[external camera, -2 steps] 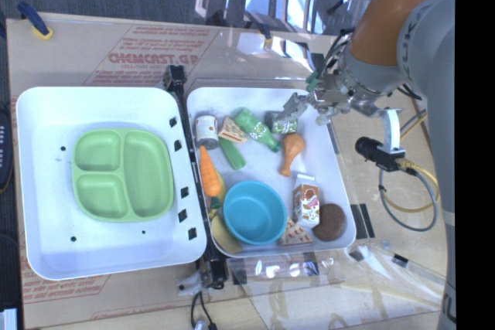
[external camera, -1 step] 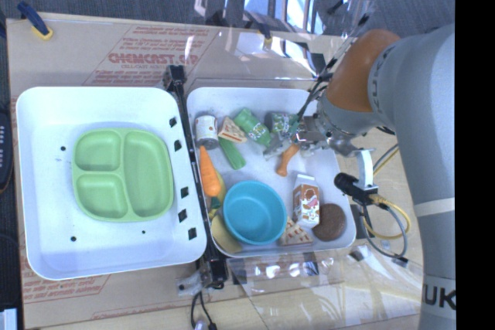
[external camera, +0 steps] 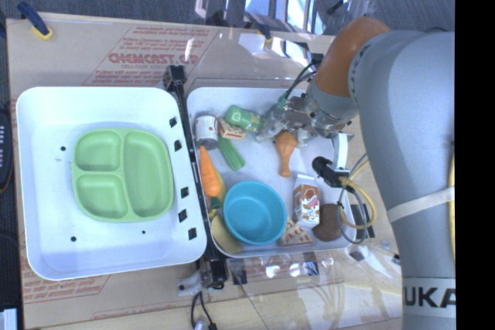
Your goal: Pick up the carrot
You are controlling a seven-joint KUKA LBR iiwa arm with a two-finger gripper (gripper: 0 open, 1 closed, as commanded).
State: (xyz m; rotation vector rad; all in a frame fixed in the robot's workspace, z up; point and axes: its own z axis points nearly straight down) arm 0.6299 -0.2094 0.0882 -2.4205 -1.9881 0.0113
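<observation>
The carrot is orange and lies lengthwise along the left wall of the right bin, between a small can and the blue bowl. My gripper hangs over the upper middle of that bin, right of the carrot and well apart from it. It sits just above a tan drumstick. Nothing shows as held by it.
The left bin holds a green divided plate. In the right bin are a can, a green packet, a green pickle, a blue bowl, a small carton and a brown cookie.
</observation>
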